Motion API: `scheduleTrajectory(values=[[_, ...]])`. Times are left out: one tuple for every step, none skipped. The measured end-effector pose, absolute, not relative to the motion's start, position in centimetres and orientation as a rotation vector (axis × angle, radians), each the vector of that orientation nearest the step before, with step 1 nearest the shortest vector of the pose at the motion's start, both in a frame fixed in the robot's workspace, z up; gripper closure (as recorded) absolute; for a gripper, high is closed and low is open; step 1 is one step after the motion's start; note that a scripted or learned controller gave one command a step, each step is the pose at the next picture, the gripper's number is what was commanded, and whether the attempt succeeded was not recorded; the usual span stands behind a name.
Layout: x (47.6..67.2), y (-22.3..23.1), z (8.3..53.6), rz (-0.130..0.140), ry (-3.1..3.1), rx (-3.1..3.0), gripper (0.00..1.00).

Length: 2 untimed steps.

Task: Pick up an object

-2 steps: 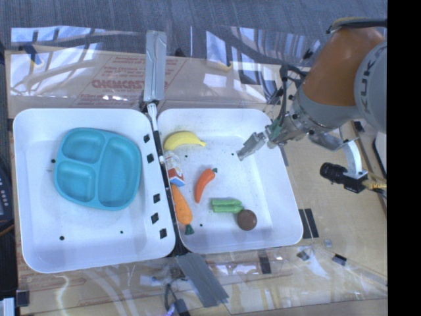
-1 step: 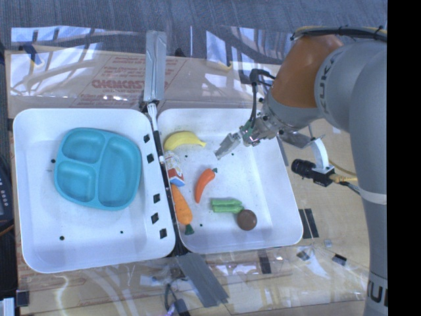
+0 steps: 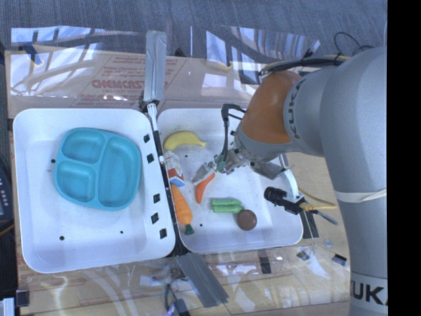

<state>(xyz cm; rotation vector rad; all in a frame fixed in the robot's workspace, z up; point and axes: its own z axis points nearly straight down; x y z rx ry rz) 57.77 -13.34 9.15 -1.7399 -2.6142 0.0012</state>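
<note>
White twin bins (image 3: 39, 242) on a cardboard-lined bench (image 3: 118, 81), grey carpet (image 3: 131, 5) beyond; jaws' state indiscernible.

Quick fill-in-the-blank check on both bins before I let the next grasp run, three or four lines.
1. The blue divided plate lies in the ____ bin in the camera view.
2. The banana in the right bin is coloured ____.
3. The green piece lies directly beside the round ____ object.
4. The gripper hovers over the ____ bin.

Missing words: left; yellow; brown; right
</note>
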Motion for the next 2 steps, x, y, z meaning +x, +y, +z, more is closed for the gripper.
scheduleTrajectory(values=[[57.8,-13.4,10.1,0.003,-2.614,-1.738,1.00],[60.1,-7.1,19.2,0.001,-2.322,-2.115,1.00]])
